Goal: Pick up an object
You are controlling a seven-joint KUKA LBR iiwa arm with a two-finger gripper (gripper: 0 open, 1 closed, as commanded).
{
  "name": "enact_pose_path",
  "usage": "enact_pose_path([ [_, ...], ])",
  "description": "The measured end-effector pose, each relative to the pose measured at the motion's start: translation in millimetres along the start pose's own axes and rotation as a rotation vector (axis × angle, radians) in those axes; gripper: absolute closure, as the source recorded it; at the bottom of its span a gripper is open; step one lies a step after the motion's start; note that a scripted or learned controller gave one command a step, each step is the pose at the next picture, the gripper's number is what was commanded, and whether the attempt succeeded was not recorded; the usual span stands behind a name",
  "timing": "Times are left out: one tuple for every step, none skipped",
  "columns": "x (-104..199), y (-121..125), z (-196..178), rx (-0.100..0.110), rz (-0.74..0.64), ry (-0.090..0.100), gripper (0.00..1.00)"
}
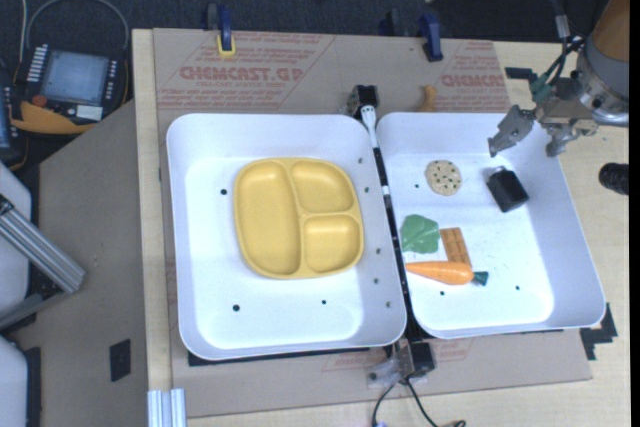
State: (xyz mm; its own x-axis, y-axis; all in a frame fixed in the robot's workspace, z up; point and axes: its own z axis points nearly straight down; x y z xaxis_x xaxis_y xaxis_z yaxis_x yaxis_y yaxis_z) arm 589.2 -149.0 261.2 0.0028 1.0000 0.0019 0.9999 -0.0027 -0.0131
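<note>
A: What is lying nearest the front edge of the counter (100,215)?

B: In the right bin (560,285), a carrot (440,272) is lying toward the front, touching a small brown block (456,243) just behind it. A green leaf piece (420,234) is sitting beside that block, nearer the wall shared with the left bin (200,305).

A: And in the left bin?

B: A yellow divided plate (298,216) is resting in its middle.

A: What is sitting farther back in the right bin?

B: A round cookie (443,178) is lying behind the leaf, and a black block (507,189) is lying tilted toward the right wall, apart from the cookie.

A: Where is the gripper (528,133) hanging?

B: Over the right bin's back right corner, just behind the black block. Its fingers (505,132) are standing spread apart and gripping nothing.
</note>
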Motion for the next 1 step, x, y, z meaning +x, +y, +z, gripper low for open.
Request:
enact_pose_path([
  [0.5, 2.1, -7.5, -0.013, -0.003, -0.002, 0.0],
])
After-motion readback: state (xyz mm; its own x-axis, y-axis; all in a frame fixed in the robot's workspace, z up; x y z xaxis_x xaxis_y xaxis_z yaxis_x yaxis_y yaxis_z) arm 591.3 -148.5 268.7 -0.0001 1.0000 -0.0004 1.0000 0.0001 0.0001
